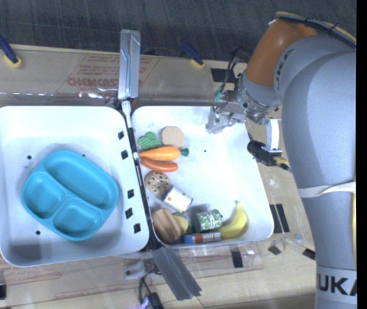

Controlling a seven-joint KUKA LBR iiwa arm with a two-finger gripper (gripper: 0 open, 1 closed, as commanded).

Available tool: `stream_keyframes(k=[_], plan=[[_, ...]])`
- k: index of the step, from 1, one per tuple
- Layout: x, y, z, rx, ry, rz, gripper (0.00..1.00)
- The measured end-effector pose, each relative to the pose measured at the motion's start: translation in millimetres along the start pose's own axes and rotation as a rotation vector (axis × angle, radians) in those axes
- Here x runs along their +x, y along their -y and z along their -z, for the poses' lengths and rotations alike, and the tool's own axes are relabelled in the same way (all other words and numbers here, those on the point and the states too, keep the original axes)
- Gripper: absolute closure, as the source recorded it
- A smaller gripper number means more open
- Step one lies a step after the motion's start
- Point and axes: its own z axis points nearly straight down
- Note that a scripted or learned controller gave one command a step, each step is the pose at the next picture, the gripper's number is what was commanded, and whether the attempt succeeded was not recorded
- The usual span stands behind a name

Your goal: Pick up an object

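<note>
End effector point(217, 124) hangs at the right bin's point(261, 192) far edge, whether wide or narrow I cannot tell, nothing seen held; approach step judged in hand, next a descent toward the carrot point(161, 153) lying against the divider.

Bench point(55, 76) bearing two white bins point(16, 127)
</note>
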Motion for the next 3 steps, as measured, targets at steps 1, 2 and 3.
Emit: stream_keyframes(k=[1, 2, 3], plan=[[1, 0, -1, 0.001, 0.000, 0.001, 0.00], [58, 40, -61, 0.003, -0.002, 0.026, 0.00], [89, 88, -60, 0.001, -0.001, 0.089, 0.00]])
